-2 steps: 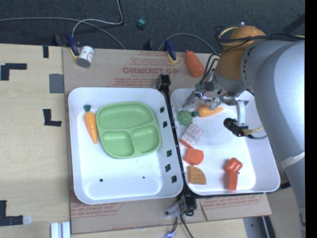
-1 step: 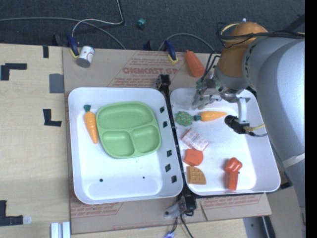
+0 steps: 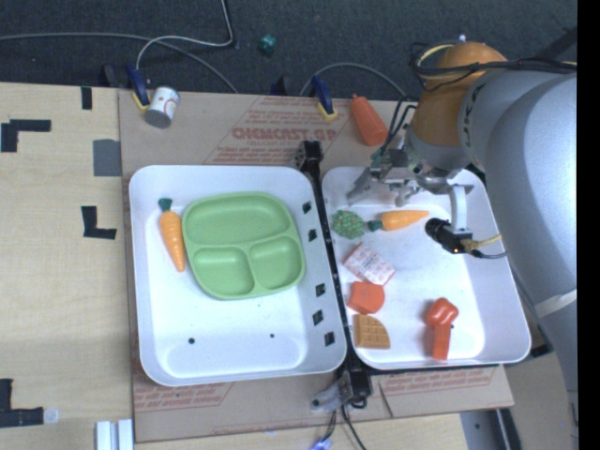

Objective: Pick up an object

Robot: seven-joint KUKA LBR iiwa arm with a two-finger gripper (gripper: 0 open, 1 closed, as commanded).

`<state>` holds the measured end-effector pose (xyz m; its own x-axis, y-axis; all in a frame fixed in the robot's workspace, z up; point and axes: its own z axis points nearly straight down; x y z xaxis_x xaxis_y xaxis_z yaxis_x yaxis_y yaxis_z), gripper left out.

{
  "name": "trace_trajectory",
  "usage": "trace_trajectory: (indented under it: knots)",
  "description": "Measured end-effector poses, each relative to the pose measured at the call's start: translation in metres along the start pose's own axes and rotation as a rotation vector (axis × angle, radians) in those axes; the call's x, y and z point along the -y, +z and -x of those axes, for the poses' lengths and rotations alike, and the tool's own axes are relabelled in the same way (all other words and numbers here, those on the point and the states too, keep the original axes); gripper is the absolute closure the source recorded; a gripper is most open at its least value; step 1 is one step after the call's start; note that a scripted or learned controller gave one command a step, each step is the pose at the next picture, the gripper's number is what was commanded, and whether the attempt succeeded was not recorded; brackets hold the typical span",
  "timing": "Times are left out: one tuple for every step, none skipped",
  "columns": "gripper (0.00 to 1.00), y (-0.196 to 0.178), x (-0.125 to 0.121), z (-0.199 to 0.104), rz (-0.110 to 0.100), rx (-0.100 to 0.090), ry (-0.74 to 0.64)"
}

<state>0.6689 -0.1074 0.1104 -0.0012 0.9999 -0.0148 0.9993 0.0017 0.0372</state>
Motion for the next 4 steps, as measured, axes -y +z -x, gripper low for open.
trace_trajectory:
  knots:
    - [0.00,0.025,0.001,0.047,-0.035,-0.012,0.001]
    - [1.00,0.015,0.000,0.047,-0.035,-0.010,-0.001]
    - [1.00,-0.077,0.038,-0.031,-0.035,-0.016,-0.002]
    - [0.00,-0.076,0.039,-0.030,-0.039,-0.015,-0.001]
